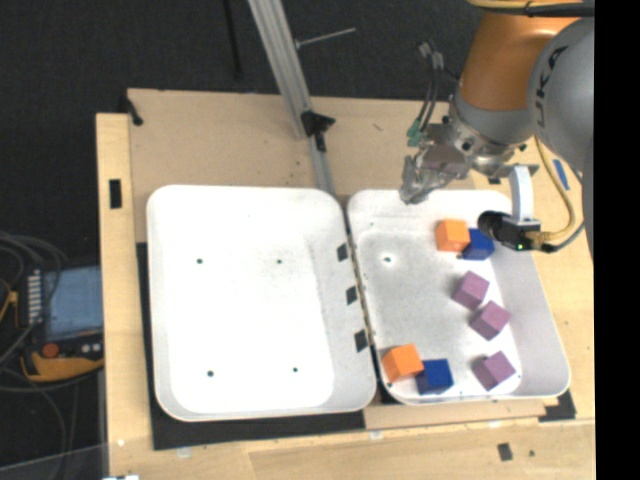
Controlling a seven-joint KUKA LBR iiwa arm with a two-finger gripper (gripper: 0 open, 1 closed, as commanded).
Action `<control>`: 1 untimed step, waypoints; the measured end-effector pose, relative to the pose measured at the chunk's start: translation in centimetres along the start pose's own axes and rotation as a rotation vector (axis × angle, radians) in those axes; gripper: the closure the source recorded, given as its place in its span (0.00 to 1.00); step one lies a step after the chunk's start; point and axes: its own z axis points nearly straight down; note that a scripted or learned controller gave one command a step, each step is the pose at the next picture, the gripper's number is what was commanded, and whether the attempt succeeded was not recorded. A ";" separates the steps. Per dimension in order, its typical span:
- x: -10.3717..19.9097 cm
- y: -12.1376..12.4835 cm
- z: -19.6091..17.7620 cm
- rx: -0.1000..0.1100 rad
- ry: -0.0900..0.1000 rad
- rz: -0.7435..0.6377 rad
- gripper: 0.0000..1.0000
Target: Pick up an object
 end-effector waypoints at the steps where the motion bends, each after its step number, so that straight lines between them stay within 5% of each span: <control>1: 5.4 -0.8 -0.2 0.001 0.000 0.000 1.00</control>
